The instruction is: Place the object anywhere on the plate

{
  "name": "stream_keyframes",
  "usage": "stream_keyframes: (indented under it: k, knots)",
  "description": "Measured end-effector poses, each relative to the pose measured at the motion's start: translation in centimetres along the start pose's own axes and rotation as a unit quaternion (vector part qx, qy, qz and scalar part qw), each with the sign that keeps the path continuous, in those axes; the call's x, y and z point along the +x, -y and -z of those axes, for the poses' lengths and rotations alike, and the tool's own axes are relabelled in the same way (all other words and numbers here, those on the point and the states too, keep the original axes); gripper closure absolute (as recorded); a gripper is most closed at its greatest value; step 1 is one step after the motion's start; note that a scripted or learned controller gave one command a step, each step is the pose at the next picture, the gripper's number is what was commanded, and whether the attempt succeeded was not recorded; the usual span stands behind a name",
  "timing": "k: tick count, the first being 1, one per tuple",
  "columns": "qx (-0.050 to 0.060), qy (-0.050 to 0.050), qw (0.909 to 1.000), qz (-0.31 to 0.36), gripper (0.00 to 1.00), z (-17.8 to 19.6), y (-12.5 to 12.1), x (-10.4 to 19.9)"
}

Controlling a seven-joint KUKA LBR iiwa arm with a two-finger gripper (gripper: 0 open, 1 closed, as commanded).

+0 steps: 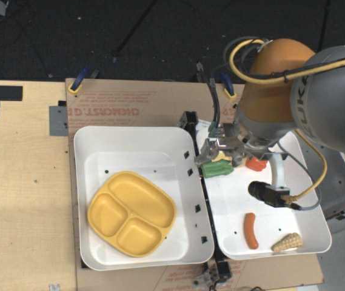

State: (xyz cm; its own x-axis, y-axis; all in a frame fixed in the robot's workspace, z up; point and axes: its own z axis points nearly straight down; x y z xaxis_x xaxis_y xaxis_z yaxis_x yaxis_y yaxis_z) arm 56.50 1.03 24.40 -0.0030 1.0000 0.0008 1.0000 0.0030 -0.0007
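Plate (131, 213): yellow, three compartments; seated in the left bin (93, 139), nothing on it.
Object (217, 168): green, elongated; located at the left edge of the right bin (308, 235), directly below the gripper (219, 151).
Handling: judged light, rigid and smooth; a grasp across the narrow middle is advised.
Fingers: state cannot be determined; the object is not seen clamped.
Arm: extended from the right, wrist lowered over the right bin's upper left.
Others: red sausage (251, 230), cone (287, 242).

Two white bins (137, 139). One yellow plate (131, 213), three compartments. One green item (216, 169), one red item (257, 163), one orange sausage (251, 230), one tan cone (287, 242).
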Motion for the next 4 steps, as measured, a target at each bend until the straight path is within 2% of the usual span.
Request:
stream_keyframes:
  k: [1, 3, 4]
  knots:
    - [0.0, 0.0, 1.0, 0.0, 1.0, -0.3, 1.6, 3.8]
    - [0.001, 0.0, 1.0, 0.0, 1.0, -0.4, 6.7, 13.4]
    - [0.0, 0.001, 1.0, -0.001, 0.0, -0.4, 6.7, 13.2]
